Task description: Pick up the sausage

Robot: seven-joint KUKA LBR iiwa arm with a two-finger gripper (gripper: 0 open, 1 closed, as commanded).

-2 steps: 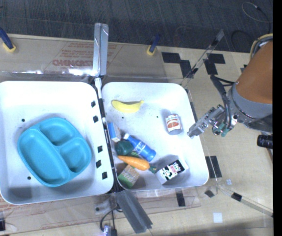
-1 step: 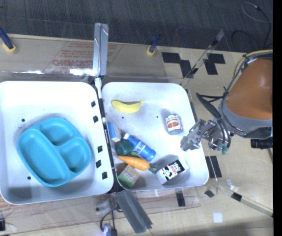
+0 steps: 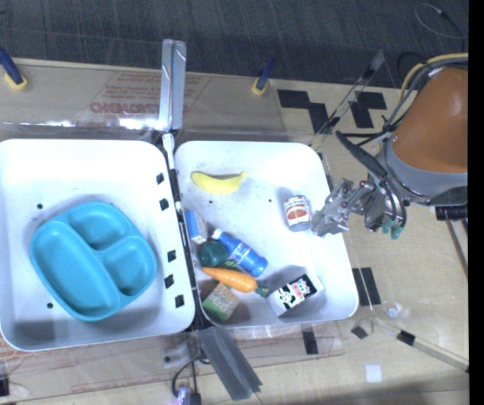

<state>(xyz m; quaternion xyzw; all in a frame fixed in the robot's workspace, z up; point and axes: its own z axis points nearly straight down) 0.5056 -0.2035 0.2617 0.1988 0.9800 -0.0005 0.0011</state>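
Camera view: the gripper (image 3: 328,219) is seen at the right wall of the right bin (image 3: 250,152), up and to the right of the carrot (image 3: 229,279) and just beside a small red-and-white can (image 3: 298,212). Whether it is spread or closed cannot be told, and nothing is seen held in it.

The sausage cannot be made out with certainty. It is judged to be the brownish thing (image 3: 222,300) lying just below the carrot and partly covered by it, at the near-left corner of that bin.

The approach is judged to be the step in hand, with no grasp made yet. The next move would call for the gripper to be carried across the bin to a spot just below the carrot, then lowered without the carrot or the blue bottle (image 3: 244,255) just above it being struck.

Counted: two bins, the left bin (image 3: 23,159) lying well left of the carrot; one blue divided plate (image 3: 94,260); one banana (image 3: 218,181); one can; one blue bottle; one carrot; one black-and-white carton (image 3: 296,293) right of the carrot.
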